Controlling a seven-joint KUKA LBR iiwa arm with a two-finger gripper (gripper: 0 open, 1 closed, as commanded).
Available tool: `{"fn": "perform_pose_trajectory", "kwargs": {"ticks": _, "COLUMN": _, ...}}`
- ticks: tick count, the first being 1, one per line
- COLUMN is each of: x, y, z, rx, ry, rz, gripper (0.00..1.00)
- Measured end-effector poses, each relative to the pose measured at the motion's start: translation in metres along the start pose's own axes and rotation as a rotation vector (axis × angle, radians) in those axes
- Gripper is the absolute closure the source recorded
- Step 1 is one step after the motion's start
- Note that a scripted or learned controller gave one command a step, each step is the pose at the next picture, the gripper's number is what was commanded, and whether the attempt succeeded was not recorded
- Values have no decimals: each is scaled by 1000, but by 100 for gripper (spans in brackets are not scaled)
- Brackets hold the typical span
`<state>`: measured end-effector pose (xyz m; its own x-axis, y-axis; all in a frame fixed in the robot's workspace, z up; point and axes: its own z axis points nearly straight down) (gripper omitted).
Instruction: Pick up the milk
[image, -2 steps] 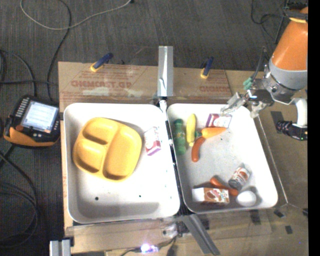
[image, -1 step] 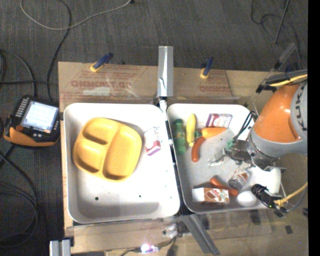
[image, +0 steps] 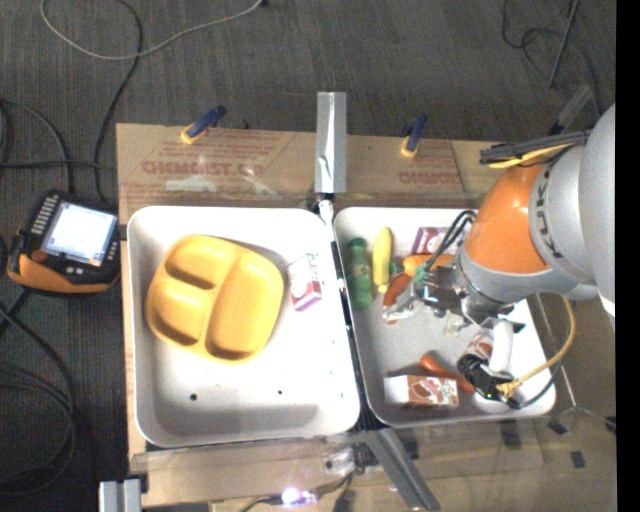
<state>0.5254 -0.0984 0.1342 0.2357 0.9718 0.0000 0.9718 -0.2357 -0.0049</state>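
One leftward reach is being called for: the gripper (image: 432, 298), its state untellable, is being held in the right bin (image: 400, 350), while the milk (image: 306, 282) is lying in the left bin (image: 250, 400) beside the yellow plate (image: 215, 295).

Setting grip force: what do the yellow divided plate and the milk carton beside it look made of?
The yellow divided plate is probably moulded plastic: smooth, soft sheen, rounded ridges. The milk carton seems printed paperboard: white and pink, flat faces; possibly a plastic toy.

Yellow divided plate (image: 215, 297) set in left bin (image: 250, 420); green item (image: 357, 272), yellow item (image: 382, 255) laid right of plate.
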Motion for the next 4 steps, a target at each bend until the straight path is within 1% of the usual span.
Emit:
{"fn": "perform_pose_trajectory", "kwargs": {"ticks": 1, "x": -57, "y": -29, "z": 25, "rx": -2, "ry": 0, "rz": -421, "gripper": 0}}
{"fn": "perform_pose_trajectory", "kwargs": {"ticks": 2, "x": -37, "y": -34, "z": -35, "rx": -3, "ry": -1, "rz": -373, "gripper": 0}}
{"fn": "perform_pose_trajectory", "kwargs": {"ticks": 3, "x": -25, "y": -33, "z": 45, "rx": -14, "ry": -3, "rz": -469, "gripper": 0}}
{"fn": "perform_pose_trajectory", "kwargs": {"ticks": 4, "x": 10, "y": -45, "z": -109, "rx": -4, "ry": -4, "rz": -244, "gripper": 0}}
